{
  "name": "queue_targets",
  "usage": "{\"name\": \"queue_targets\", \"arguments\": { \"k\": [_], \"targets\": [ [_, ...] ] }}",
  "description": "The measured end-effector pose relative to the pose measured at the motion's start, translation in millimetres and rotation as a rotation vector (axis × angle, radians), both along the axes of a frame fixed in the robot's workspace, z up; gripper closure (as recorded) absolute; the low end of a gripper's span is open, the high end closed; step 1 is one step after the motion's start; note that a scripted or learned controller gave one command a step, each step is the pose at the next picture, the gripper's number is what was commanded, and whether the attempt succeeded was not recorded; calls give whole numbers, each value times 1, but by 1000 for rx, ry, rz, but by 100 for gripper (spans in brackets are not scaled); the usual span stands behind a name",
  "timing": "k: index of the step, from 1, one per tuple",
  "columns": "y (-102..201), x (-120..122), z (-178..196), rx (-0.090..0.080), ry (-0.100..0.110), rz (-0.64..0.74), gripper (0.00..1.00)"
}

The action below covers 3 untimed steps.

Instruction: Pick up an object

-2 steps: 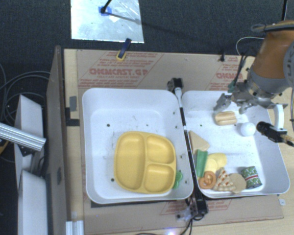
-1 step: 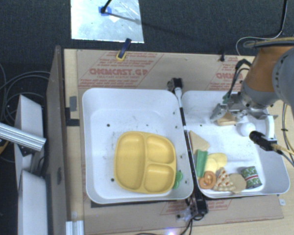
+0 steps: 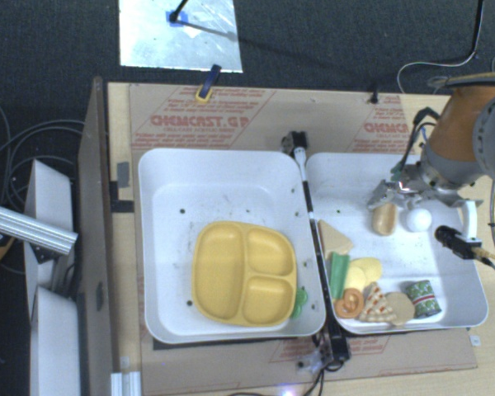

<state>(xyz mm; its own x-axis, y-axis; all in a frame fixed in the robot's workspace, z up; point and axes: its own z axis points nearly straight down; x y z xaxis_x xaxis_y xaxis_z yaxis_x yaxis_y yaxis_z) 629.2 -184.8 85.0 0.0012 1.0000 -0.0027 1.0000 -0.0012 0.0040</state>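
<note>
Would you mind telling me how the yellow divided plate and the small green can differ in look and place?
The yellow divided plate lies flat in the left bin; the green can lies on its side in the right bin. The plate is far larger than the can. The plate is plain yellow, while the can bears a patterned label. Both rest near their bins' front edges, away from the gripper.

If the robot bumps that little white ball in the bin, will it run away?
Probably, yes. The white ball looks round and smooth, so a nudge would likely send it rolling across the right bin. It may not go far, since the tan bread-shaped piece lies close on one side. It also looks small and likely light, and could slip from the gripper.
</note>
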Motion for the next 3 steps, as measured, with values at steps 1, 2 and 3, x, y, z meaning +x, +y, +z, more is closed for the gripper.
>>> {"name": "queue_targets", "arguments": {
  "k": [1, 2, 3],
  "targets": [
    [19, -19, -1, 3, 5, 2, 0],
    [18, -17, 11, 2, -1, 3, 100],
    [18, -17, 11, 2, -1, 3, 0]
  ]
}}
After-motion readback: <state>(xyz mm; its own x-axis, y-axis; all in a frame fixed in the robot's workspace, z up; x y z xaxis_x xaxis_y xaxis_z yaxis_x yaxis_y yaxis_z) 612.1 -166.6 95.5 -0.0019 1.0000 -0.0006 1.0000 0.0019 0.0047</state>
